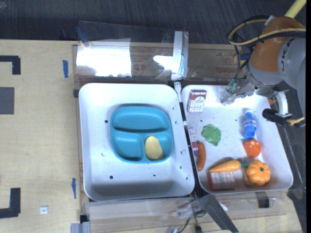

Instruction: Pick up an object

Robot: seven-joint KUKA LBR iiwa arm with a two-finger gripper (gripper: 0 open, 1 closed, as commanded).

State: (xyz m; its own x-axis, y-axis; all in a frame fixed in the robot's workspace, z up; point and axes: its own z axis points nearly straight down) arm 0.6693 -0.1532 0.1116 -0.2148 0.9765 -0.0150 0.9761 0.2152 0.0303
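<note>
Pale wooden bench [39,144] carries two white bins side by side. At nine o'clock, the left bin [92,178] holds a blue tray [129,125] with a yellow egg-shaped piece [153,147] in its lower right compartment. At three o'clock, the right bin [283,171] holds a small carton [197,101], green leaf [212,134], blue bottle [249,124], tomato [252,148], carrot [224,166], can [222,180], pumpkin [258,173] and sausage [200,155]. The gripper [232,94] hovers at one o'clock above bare bin floor near the carton; whether it is apart or together is unclear.
</note>
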